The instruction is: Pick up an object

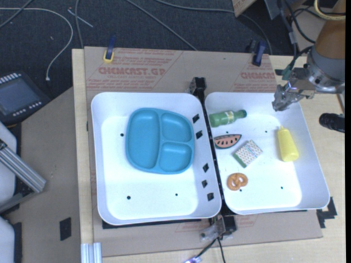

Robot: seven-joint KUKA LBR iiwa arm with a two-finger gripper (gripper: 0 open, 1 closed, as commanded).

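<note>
The right bin (307,193) holds a green bottle (227,117) at its far left, a watermelon slice (227,141) below it, a speckled green sponge (248,153), a pretzel (237,181) and a yellow mustard bottle (287,144) towards the right. My gripper (283,102) hangs over the bin's far right corner, above and slightly left of the yellow bottle. No object sits between its tips.
The left bin (109,190) bears a blue divided plate (160,140). A black divider with clips (204,141) runs between the bins. Blue clamps (109,52) (258,52) hold the cardboard sheet at the back. Cables lie on the floor beyond.
</note>
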